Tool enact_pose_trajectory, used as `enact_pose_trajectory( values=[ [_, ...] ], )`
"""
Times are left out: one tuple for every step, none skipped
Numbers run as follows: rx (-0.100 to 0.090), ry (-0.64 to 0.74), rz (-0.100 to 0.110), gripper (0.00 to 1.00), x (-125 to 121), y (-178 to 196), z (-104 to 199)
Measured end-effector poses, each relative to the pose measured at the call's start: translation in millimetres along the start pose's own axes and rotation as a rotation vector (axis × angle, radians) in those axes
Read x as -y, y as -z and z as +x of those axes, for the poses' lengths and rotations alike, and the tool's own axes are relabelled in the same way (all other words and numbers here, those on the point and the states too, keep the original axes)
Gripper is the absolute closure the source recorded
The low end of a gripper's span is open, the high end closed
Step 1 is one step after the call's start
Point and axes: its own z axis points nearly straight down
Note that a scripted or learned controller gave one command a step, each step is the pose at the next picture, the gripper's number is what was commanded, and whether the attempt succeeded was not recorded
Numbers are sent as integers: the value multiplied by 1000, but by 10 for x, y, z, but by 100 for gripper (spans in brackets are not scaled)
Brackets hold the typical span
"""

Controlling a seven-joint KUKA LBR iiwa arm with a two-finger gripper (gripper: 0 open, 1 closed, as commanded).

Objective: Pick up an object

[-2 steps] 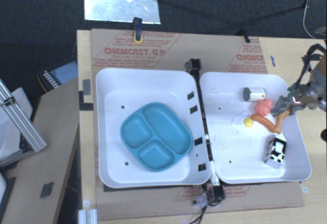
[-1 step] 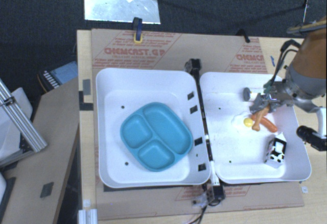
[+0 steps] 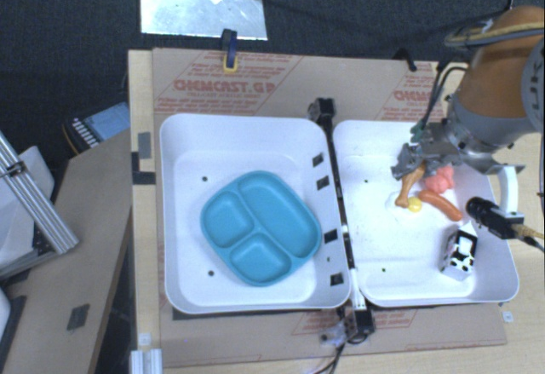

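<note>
- Where the bench carries two shallow white bins side by side, the left bin [image 3: 174, 151] has smooth, glossy moulded walls with rounded corners, and the right bin [image 3: 366, 219] matches it.
- Blue tray [image 3: 260, 227]: a smooth plastic dish with rounded corners and three compartments, lying tilted on the left bin's floor.
- Gripper [image 3: 409, 166]: dark metal, low over the right bin's far half; whether its jaws are apart or closed cannot be told, and nothing is seen held between them.
- Toy pieces: an orange sausage-shaped piece [image 3: 439, 206], a pink rounded lump [image 3: 439, 181] and a small yellow ball [image 3: 415, 205] cluster just beside and below the gripper.
- Black-and-white block [image 3: 458, 255]: boxy, patchy, near the right bin's front corner, well apart from the gripper.
</note>
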Motion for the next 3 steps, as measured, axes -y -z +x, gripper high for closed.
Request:
enact_pose_trajectory(
  values=[
    [0,0,1,100,-102,-104,507],
    [-1,1,-1,100,-283,8,1008],
    [-1,1,-1,100,-465,85,1549]
  ],
)
